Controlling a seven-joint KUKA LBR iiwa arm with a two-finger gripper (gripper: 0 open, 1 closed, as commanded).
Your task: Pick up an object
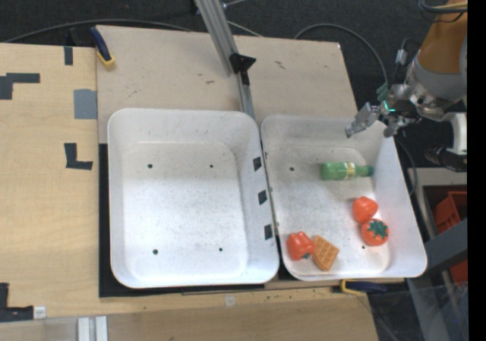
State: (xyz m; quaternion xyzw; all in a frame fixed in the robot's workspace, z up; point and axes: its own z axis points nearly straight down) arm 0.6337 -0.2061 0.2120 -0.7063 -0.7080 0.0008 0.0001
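The right white bin (304, 131) holds a green bottle (345, 172) lying on its side near the back. Two orange-red tomato-like fruits (364, 208) (374, 232) lie toward the right wall. A red pepper (299, 245) and a tan waffle piece (325, 253) rest at the front. My gripper (373, 121) hovers over the bin's back right corner, above and to the right of the bottle. Its fingers are spread apart with nothing between them.
The left white bin (121, 180) sits beside the right one. A slanted metal pole (216, 20) rises behind the bins. A yellow and blue tool (102, 47) lies at the back left of the bench. Cables run behind the right bin.
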